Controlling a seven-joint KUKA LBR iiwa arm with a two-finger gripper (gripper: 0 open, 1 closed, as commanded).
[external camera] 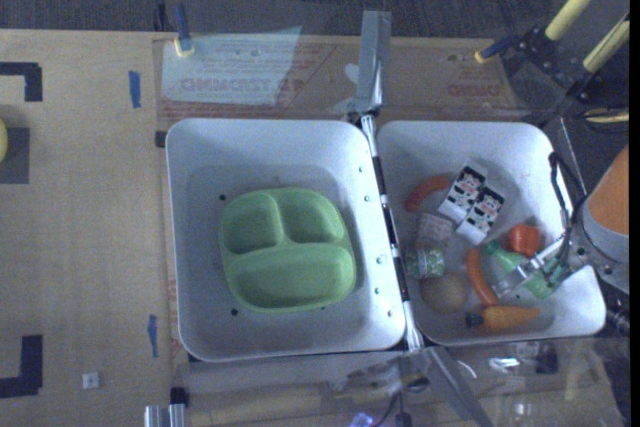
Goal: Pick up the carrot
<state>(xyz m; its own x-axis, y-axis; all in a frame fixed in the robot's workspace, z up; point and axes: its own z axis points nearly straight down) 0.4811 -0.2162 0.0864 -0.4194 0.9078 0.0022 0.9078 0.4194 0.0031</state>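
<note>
Table: light wood surface carrying two shallow white bins side by side.

Left bin: well to the left of the gripper; holds a green divided plate lying flat in its middle.

Right bin: the gripper works inside its right half.

Arm: grey with an orange band, entering from the right edge.

Gripper: low in the right bin near its right wall, above a green item; whether its jaws are open or closed cannot be told.

Carrot: orange, lying flat along the bin's near wall, just below and slightly left of the gripper, not between its jaws.

Two small cartons with black-and-white print: up and to the left of the gripper.

Red-orange piece: just above the gripper.

Curved orange item: further up-left, beside the cartons.

Brownish round item: left of the gripper, near the carrot's tip.

Small green-labelled can: left of the gripper.
</note>
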